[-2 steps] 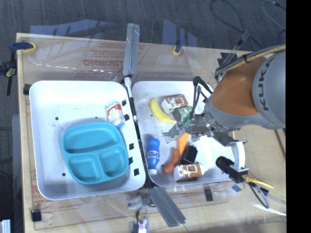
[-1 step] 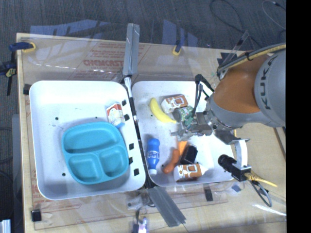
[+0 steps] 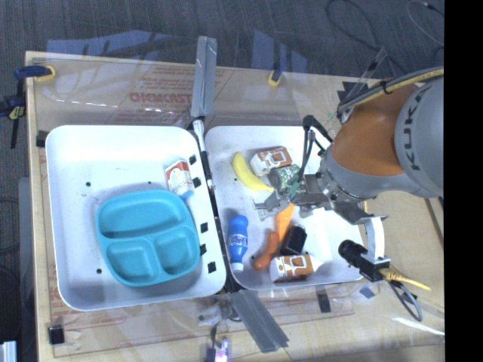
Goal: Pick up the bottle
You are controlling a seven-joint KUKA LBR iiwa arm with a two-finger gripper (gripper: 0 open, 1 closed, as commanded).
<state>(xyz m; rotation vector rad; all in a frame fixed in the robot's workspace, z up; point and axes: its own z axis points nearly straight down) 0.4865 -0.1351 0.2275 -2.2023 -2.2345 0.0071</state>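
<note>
One pincer is seen over the right bin; whether it is wide or narrow cannot be told. The bottle is found toward eight o'clock, near the bin's left wall, long axis twelve-to-six.

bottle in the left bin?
No, the blue bottle lies in the right bin, by its left wall.

Blue bottle lying at left edge of right bin, beside carrot. Gripper lowered right of banana. Teal tray in left bin.
</note>
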